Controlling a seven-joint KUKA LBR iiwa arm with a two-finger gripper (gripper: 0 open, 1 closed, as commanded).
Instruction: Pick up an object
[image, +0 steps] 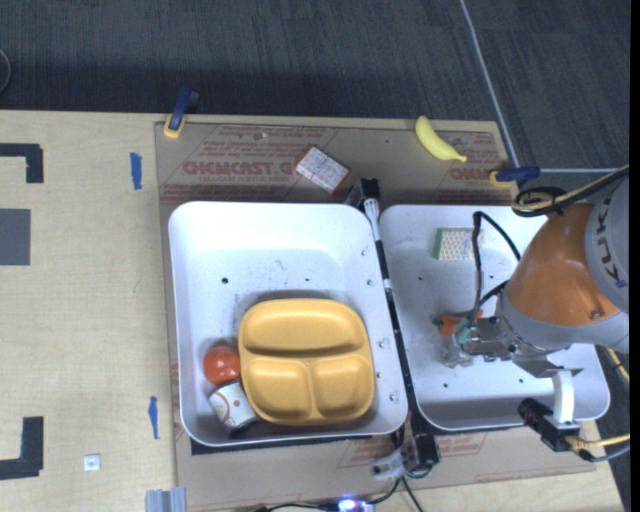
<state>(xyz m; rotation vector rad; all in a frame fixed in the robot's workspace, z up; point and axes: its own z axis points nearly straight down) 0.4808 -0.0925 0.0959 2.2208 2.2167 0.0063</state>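
A bench seen from above at a slant, carrying two shallow white bins side by side on a sheet of brown cardboard (250, 165); the left bin (195, 250) holds a large yellow divided tray (305, 358), lying flat with three compartments facing up; tucked against the tray's left edge sits a small orange-red ball (221, 363), and just below it a small white and orange object (231, 404), both near the bin's lower left corner.

The grey arm with its orange band (560, 275) enters from the right and bends down over the right bin (420, 300); the wrist points left and downward, with the gripper (462, 338) low above the bin floor in the bin's middle; a dark cable loops from the wrist up over the bin. At the gripper's tip lies a small orange and green object (448, 323), touching or just beside the fingers; the view is too small and cluttered to tell whether the gripper is spread or closed, or whether it grasps that object.

Near the right bin's upper wall lies a small flat green-and-white speckled square (454, 244), well apart from the gripper. On the cardboard above the bins rest a yellow banana (438, 140) and a small patterned box (320, 168), tilted; a blue clamp (181, 108) grips the cardboard's upper left corner.
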